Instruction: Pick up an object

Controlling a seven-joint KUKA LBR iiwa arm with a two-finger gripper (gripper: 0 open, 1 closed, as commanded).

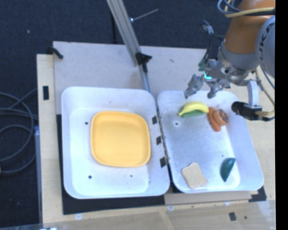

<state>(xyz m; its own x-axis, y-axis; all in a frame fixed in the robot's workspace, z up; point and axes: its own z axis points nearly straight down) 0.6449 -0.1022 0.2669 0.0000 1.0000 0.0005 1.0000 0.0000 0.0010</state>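
Observation:
The right bin [239, 133] holds a yellow banana with a green end [193, 109], an orange toy [217, 119], a tan slice of bread [195, 175] and a dark green piece [227, 168]. My gripper [203, 88] hangs open over the bin's far edge, just above and behind the banana, with nothing between its fingers [193, 86]. The left bin [74, 128] carries a yellow square plate [120, 139].
A slanted metal rail [127, 30] runs from the top down to the gap between the bins. Cables lie on the dark floor at the left [9, 128]. The middle of the right bin is bare white floor.

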